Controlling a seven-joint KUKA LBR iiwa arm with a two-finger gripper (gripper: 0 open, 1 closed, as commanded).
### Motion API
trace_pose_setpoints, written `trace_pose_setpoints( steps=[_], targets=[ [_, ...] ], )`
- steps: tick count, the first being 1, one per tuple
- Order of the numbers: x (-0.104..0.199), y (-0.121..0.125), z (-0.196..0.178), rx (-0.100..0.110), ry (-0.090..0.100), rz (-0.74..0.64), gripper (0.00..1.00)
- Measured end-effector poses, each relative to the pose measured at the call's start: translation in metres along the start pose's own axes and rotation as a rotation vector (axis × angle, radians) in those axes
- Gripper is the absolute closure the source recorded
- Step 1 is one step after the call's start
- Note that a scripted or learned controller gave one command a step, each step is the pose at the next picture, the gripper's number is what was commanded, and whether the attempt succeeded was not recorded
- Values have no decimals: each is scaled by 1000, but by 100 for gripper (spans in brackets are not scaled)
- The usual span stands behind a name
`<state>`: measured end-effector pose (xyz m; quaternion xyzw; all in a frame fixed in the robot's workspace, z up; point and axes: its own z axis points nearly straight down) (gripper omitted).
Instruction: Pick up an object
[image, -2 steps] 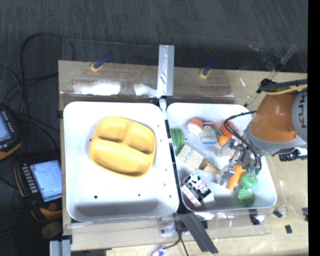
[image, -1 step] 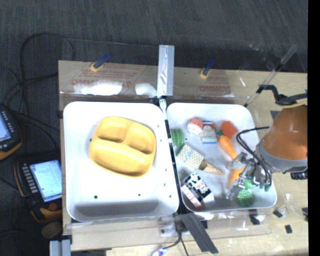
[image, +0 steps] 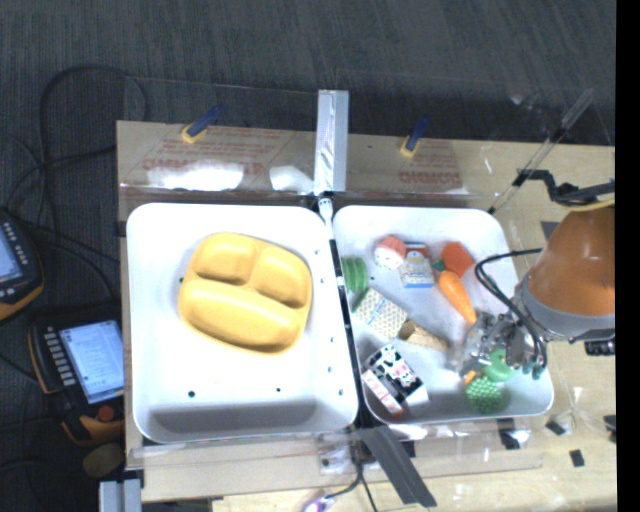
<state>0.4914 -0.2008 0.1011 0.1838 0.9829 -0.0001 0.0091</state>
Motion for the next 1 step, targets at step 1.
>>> trace_pose_setpoints(
  steps=[1],
  targets=[
    [0, 0, 0, 0, 0, 0, 0]
  ],
)
